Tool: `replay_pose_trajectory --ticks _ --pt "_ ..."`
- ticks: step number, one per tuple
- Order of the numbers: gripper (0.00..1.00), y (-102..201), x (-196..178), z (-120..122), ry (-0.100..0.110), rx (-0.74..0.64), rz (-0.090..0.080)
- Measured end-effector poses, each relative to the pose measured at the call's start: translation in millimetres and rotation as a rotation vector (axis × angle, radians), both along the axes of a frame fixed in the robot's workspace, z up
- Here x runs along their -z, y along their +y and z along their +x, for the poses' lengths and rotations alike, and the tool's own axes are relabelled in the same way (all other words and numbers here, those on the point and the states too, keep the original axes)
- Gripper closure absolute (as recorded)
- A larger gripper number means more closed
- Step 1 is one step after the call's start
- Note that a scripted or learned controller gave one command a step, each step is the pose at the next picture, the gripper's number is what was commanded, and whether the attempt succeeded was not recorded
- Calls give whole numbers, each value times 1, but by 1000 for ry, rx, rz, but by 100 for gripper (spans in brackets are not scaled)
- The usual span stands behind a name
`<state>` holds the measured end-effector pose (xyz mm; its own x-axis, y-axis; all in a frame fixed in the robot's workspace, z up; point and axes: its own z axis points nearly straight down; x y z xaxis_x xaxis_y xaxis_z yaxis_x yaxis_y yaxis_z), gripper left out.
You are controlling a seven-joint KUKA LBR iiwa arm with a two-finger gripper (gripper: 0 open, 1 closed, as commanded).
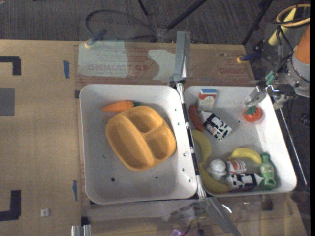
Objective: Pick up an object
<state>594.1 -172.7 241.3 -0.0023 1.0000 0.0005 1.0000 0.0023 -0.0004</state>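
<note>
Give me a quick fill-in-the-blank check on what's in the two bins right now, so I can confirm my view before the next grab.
1. The yellow divided plate lies in the ____ bin.
2. The carrot lies beside the plate, toward the bin's ____ edge.
3. The gripper hangs just above the small red ____ in the right bin.
4. The green bottle lies in the right bin's near-____ corner.

Missing words: left; far; tomato; right

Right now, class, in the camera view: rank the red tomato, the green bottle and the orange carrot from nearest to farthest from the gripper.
From the gripper:
1. Red tomato, just below it, right bin.
2. Green bottle, right bin's near corner.
3. Orange carrot, left bin, above the yellow divided plate.
</note>
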Motion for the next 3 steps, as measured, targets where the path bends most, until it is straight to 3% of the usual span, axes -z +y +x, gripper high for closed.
replay_pose_trajectory --ticks 1,2,3 --pt "0 0 0 0 0 0 0" --pt "0 -12 141 -34 -2 207 -1" --pt "0 -23 153 -93 -7 231 10"
